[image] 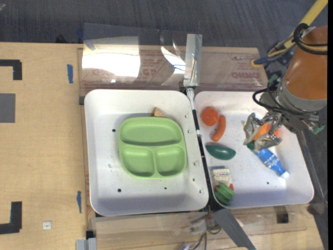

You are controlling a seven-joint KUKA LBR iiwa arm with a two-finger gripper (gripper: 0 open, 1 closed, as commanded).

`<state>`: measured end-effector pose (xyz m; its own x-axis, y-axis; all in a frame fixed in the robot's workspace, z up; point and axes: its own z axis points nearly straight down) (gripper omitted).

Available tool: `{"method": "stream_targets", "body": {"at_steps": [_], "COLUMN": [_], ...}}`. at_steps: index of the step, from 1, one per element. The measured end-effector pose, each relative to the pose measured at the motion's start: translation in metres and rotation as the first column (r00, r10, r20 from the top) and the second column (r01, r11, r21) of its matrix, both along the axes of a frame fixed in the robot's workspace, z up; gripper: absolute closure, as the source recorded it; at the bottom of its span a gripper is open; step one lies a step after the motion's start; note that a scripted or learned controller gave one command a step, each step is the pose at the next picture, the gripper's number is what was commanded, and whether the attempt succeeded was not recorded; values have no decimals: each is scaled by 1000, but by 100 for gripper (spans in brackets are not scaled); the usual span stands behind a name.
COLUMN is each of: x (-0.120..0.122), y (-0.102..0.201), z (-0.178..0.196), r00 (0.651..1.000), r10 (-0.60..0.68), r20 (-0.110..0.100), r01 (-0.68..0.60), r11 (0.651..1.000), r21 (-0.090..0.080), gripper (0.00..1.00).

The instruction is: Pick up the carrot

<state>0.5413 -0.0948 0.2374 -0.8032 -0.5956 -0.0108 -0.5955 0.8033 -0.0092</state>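
Step in hand, as I read it: getting a grip on the carrot [271,130], which lies in the right bin [291,191], toward its right wall and approx. midway between far and near edges, directly under the gripper [260,130]. Metal and carrot overlap in the view, so I can't tell how far the pincer is open or whether it has hold of anything. To do this well: centre over the orange body, not the green end, close across the narrow width, and lift straight up w/o dragging. The blue tube [273,162] lies just beside, toward the near edge, and could get nudged or caught in the same grab. Check for a real hold before rising far, since a tapered, smooth toy prob. slips out easily. The carrot itself looks small: a short orange piece w/ a bit of green at the end pointing to the bin's middle, partly hidden by the tool. A red-orange elongated item [219,128] near the bin's left wall is similar in colour, so don't mix them up.
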Motion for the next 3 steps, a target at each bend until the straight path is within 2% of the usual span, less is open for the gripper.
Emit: {"method": "stream_targets", "body": {"at_steps": [1, 2, 3], "x": [11, 13, 61], "y": [-29, 21, -39], "z": [-138, -24, -15], "r00": [990, 999, 993], "r10": [139, 53, 120], "r20": [-3, 2, -6], "r01": [-139, -53, -120], "r11": [990, 999, 993], "r21": [-1, 1, 0], "gripper": [100, 100, 100]}}
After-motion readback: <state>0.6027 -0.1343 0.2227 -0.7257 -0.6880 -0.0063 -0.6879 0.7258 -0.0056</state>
